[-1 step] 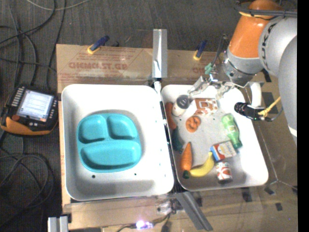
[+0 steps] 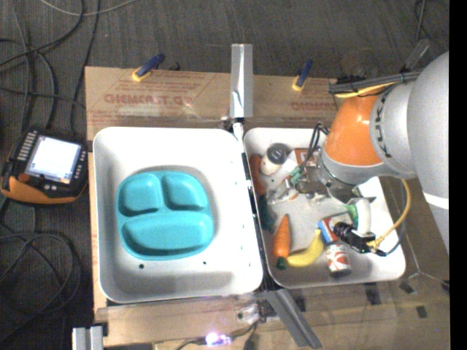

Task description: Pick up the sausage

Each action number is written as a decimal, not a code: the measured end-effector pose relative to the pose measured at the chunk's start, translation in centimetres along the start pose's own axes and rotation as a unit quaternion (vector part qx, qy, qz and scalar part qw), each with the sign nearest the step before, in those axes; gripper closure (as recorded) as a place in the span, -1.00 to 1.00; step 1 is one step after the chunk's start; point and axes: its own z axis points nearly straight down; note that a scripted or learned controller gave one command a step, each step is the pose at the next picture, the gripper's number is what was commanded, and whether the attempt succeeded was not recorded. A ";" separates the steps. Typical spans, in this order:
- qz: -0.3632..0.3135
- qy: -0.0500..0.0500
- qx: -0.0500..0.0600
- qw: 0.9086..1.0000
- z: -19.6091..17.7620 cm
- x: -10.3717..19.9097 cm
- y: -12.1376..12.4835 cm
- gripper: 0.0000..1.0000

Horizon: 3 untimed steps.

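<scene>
The arm leans in from the right over the right bin, and its wrist covers the middle of the clutter. The gripper sits low among the items near the bin's left half, but I cannot tell how it is set; the wrist and cables hide it.

The sausage? My best guess is the reddish-brown strip lying along the right bin's left wall, just beside the white bottle. It is small and partly shadowed, so I hold that loosely.

Here is the worry: that strip hugs the wall, so a straight descent could catch the rim or pinch the bottle instead. The carrot lies just below it, similar in shape and colour, an easy wrong pick. The yellow cable loops over the bin and could drag the can or nudge the banana.

The count, as far as I can see: 2 white bins, 1 teal divided plate in the left bin, 1 carrot, 1 banana, 1 can, 1 white bottle, 1 likely sausage, 2 clamps on the cardboard behind. More may sit under the wrist.
</scene>
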 end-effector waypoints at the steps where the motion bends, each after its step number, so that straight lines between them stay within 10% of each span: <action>1: 0.000 0.001 0.001 1.000 -0.8 0.1 0.0 1.00; 2: -0.141 0.000 -0.001 0.990 -15.3 6.9 -1.9 1.00; 3: -0.189 -0.002 -0.001 0.982 -20.0 9.7 1.2 1.00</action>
